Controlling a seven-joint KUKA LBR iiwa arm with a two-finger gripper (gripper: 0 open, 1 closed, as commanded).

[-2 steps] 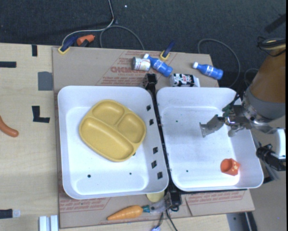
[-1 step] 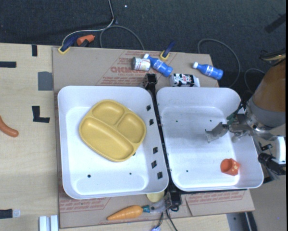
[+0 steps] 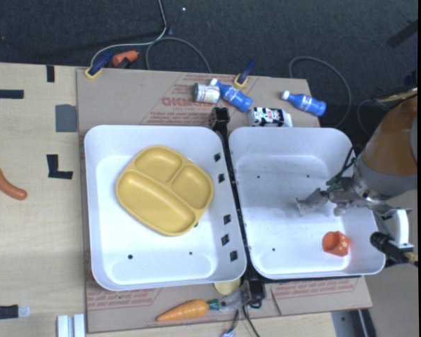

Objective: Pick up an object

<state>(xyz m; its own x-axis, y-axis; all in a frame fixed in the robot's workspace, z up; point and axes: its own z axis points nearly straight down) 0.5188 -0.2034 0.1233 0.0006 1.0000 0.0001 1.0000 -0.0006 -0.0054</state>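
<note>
1. Nearest edge: toy carrot [image 3: 184,309] lying on the cardboard sheet [image 3: 294,302] just outside the left bin's front rim, next to a tangle of clips and cable at the seam between the bins.
2. Right bin [image 3: 287,146]: small orange-red object [image 3: 336,243] resting on the floor near the front right corner, close to the wall. Likeliest target for the pick.
3. Gripper [image 3: 310,203] low inside the right bin, above and left of the orange-red object, apart from it. Nothing seen between the jaws; open or closed not readable at this angle, so cannot tell.
4. Risk: object sits close to the corner wall; a descent there may catch a fingertip on the rim or wall, or nudge the piece into the corner rather than enclosing it.
5. Risk: rounded, lumpy shape on a slick white floor; an off-centre close likely squirts it sideways. A close at the present spot probably grabs nothing.
6. Left bin [image 3: 98,188]: yellow divided plate [image 3: 164,188] tilted diagonally mid-bin, well away from the arm.
7. Surface: two shallow white bins side by side on cardboard over a pale wooden table [image 3: 27,258]; black tape marks and a toy sausage [image 3: 8,183] at the far left.
8. Far side: small blue bottles [image 3: 235,97] and a black-and-white carton [image 3: 270,116] behind the bins, orange-handled clamp [image 3: 115,60], cables running onto dark carpet [image 3: 266,20].
</note>
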